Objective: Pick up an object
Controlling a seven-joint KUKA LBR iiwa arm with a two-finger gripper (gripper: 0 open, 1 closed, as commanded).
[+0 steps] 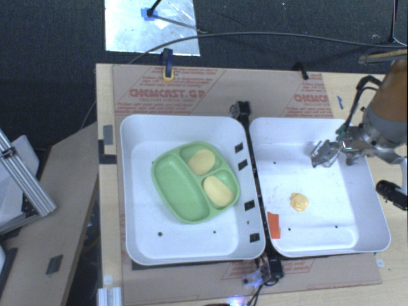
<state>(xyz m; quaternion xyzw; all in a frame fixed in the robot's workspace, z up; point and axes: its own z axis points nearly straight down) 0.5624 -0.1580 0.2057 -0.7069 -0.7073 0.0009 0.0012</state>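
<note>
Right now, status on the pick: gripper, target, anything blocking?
Gripper over right bin, nothing seen between fingers. Yellow lump on bin floor, below-left of gripper, apart. Orange piece at bin's left edge, off the line. Path open.

A single fixed camera looks down at a slant from above the near edge of the tabletop (210, 85), far enough back to take in both white bins whole: the left bin (143, 234) and the right bin (363, 231) sit side by side mid-frame. Dark floor shows beyond the far edge. The arm (386, 113) enters from the right side.
</note>
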